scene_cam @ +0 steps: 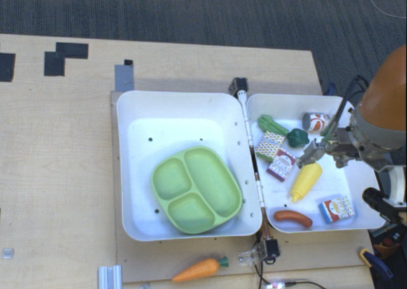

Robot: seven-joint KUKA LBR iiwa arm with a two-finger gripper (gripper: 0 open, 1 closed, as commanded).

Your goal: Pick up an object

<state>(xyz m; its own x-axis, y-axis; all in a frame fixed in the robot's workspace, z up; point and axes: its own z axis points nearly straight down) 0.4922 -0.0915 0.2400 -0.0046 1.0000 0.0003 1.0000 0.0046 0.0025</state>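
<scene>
The right bin [356,183] holds several toy foods. A yellow corn-like piece [305,181] lies in its middle. Left of that lie a red and white packet [280,165] and a patterned box [269,146]. Further back are a long green vegetable [273,124], a dark green piece [296,136] and a small can [316,121]. At the front lie a sausage [293,218] and a small carton [336,209]. My gripper [324,156] hangs over the bin just above the yellow piece's upper end, open, with nothing between its fingers.
The left bin [137,154] carries a green divided plate [197,189]. A toy carrot [198,270] lies on the bench in front of the bins. The arm's orange band [389,90] rises at the right edge, over the right bin's far side.
</scene>
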